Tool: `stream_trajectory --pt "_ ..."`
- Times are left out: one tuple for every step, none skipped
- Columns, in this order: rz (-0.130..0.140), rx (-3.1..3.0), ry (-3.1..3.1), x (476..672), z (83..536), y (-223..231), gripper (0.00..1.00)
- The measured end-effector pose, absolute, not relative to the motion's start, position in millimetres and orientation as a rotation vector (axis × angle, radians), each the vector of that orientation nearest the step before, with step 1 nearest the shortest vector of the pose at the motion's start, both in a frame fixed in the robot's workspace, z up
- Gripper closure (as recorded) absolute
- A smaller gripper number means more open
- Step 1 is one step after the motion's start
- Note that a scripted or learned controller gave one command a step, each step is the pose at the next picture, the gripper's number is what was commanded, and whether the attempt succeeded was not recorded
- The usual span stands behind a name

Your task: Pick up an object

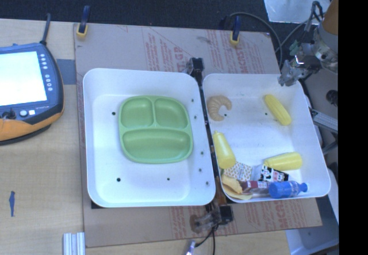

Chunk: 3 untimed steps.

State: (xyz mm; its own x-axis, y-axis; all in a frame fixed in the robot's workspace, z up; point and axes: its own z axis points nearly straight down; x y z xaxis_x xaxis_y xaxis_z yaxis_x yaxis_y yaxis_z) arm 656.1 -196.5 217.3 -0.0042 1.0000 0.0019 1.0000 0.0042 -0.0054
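Note:
The right bin [310, 133] holds several objects. A tan croissant [219, 106] lies at its far left and a yellow corn cob [277, 109] at its far right. A yellow banana-like piece [223, 150] lies along the left wall, and another yellow piece [283, 160] sits near the right wall. A blue bottle [287, 189], a small black-and-white carton [273, 174] and a snack packet [242, 178] crowd the near edge. My gripper [286, 77] hangs over the bin's far right corner, above and right of the corn cob, with nothing seen in it.
The left bin [98, 150] holds a green divided plate [155, 129]. A teach pendant [26, 90] lies on the bench at the far left. Clamps [82, 28] [234, 35] pin the cardboard sheet at the back. Cables [253, 18] run behind the right bin.

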Motion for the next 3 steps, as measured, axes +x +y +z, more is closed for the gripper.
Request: stream_trajectory --pt "0.000 -2.220 -2.223 656.5 214.6 -211.7 1.00" --pt "0.003 -2.216 -2.223 642.0 220.3 -199.2 1.00" --pt "0.000 -2.220 -2.223 645.3 222.7 -211.4 1.00"
